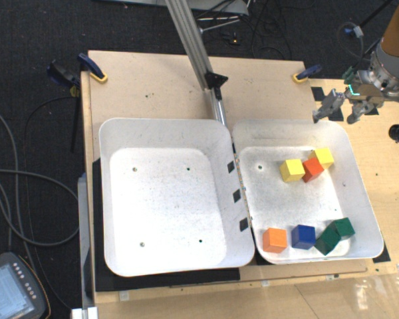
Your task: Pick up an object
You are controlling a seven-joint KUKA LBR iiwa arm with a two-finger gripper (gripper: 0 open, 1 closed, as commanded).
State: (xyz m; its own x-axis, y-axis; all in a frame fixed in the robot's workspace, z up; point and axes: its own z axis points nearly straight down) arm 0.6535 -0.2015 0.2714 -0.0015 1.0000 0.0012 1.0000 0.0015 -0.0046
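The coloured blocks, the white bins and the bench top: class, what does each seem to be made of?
Blocks such as the blue block: probably painted wood or plastic, given the flat faces and solid colour. White bins: likely moulded plastic, with rounded rims and dark speckling. Bench top: pale, matt board, perhaps fibreboard.

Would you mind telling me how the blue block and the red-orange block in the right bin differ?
The blue block sits near the right bin's front wall, between an orange block and a green block; the red-orange block sits farther back, wedged between two yellow blocks. Blue stands slightly apart from its neighbours; red-orange touches both. Both look like similar small cubes.
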